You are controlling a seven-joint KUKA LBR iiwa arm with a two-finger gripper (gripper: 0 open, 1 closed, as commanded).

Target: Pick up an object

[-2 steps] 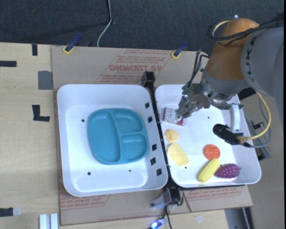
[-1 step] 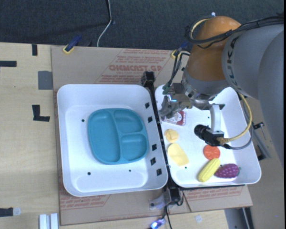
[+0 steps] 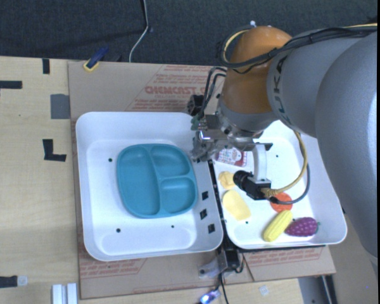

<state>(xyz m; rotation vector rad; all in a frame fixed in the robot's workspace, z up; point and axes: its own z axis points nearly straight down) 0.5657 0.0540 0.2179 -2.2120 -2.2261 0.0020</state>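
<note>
Objects for picking, right bin (image 3: pixel 332 223): yellow corn cob (image 3: pixel 277 225) and purple grapes (image 3: pixel 302 226) at the near edge, pale yellow lemon-like piece (image 3: pixel 236 205) beside the dividing wall, small orange piece (image 3: pixel 281 201) mid-bin. Arm (image 3: pixel 316 75): grey, orange band, above that bin's far end. Left bin (image 3: pixel 98 138): blue divided plate (image 3: pixel 156 179), centred. Jaws (image 3: pixel 210 145): at the dividing wall; opening cannot be judged.
</note>
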